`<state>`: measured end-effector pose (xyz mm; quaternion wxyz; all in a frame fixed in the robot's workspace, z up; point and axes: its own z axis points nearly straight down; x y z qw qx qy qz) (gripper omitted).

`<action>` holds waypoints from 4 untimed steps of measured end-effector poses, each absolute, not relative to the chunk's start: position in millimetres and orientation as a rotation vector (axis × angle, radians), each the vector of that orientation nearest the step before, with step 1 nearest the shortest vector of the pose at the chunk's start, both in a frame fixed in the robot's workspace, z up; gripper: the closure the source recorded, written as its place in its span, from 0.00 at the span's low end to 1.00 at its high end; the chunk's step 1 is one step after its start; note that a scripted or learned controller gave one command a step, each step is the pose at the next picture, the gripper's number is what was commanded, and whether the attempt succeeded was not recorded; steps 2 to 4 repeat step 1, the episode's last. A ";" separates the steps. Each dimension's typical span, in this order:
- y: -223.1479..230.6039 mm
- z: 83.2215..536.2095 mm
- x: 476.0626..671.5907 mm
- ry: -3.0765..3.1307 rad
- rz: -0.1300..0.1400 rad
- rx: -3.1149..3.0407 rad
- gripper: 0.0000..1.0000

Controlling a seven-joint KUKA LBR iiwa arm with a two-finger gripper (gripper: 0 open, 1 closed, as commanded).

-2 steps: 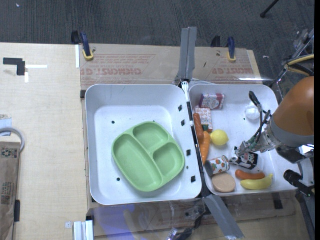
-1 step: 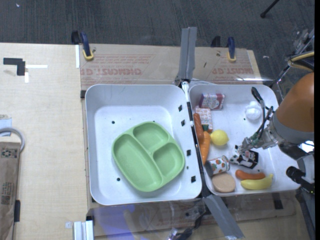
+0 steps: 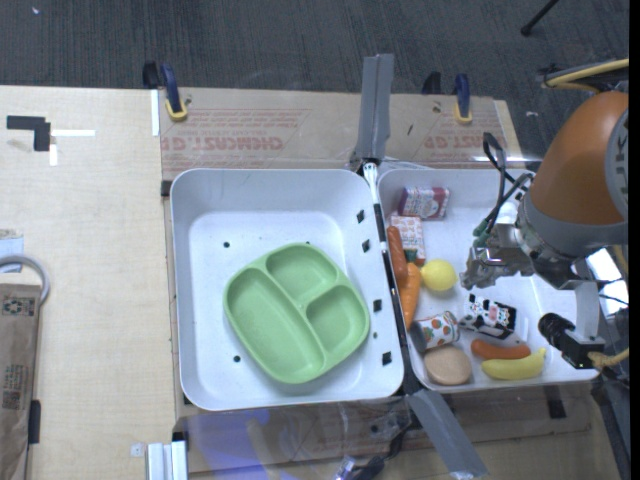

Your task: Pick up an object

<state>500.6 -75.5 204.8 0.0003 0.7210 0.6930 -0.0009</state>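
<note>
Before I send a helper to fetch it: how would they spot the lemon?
Look at the right bin, the one crowded with toy food. Along its left side lies a carrot; the lemon sits just right of it, near the gripper. It is the one round yellow thing; the banana is long and curved.

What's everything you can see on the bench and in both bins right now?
Shallow white bins: 2, white, side by side mid-bench.
Green divided plastic plate: 1, in the left bin.
Yellow lemon: 1, right bin, centre.
Orange carrot: 1, right bin, along its left wall.
Yellow banana: 1, right bin, front.
Red sausage: 1, right bin, just behind the banana.
Tan round bun: 1, right bin, front left.
Black-and-white small carton: 1, right bin, below the gripper.
Red packet: 1, right bin, back.
Blue clamps: 2, bench back edge.
Gripper: 1, metal, above the right bin.
</note>
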 end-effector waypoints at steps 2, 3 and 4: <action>-75.6 204.7 500.5 2.176 -0.003 2.265 0.00; -75.6 204.7 500.5 2.176 -0.003 2.265 0.00; -75.6 204.7 500.5 2.176 -0.003 2.265 0.00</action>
